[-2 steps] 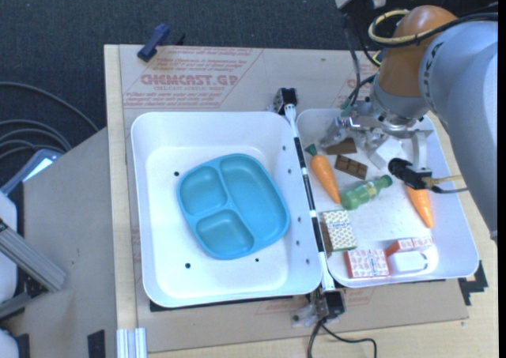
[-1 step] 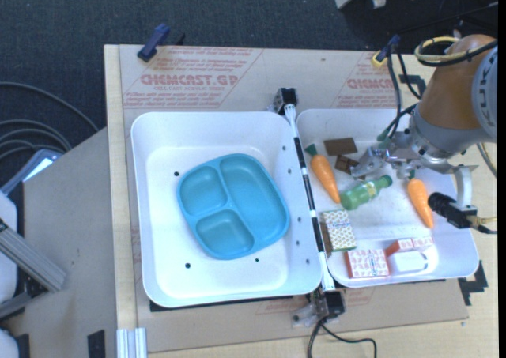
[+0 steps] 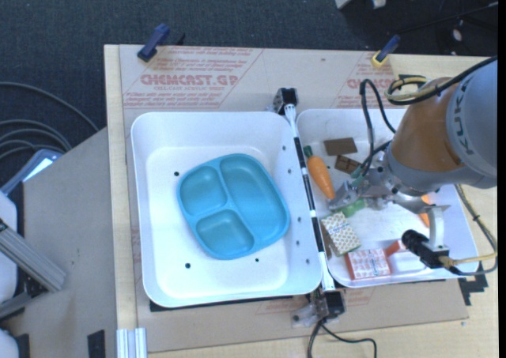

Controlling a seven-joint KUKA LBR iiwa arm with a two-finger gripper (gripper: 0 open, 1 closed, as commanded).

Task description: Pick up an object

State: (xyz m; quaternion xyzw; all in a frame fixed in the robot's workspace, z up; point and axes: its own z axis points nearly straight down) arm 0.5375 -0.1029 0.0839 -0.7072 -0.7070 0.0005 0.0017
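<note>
1. A pale tabletop (image 3: pixel 118 190) is seen, covered by a printed protective sheet (image 3: pixel 190 76).
2. Two white bins are carried side by side: the left bin (image 3: pixel 150 190) and the right bin (image 3: pixel 316 123), their inner walls touching.
3. Two clamps are fixed at the far edge, one blue (image 3: pixel 152 42), one blue-and-yellow (image 3: pixel 385 50).

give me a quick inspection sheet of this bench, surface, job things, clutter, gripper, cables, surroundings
surface: wooden bench bearing two white bins, left bin, right bin
job's things: carrot, brown blocks, patterned packet, red and white box in right bin
clutter: blue divided plate in left bin
gripper: gripper low over right bin, grasp unclear
cables: black cable along arm; grey cables on floor
surroundings: blue clamps at bench edge, dark carpet
</note>
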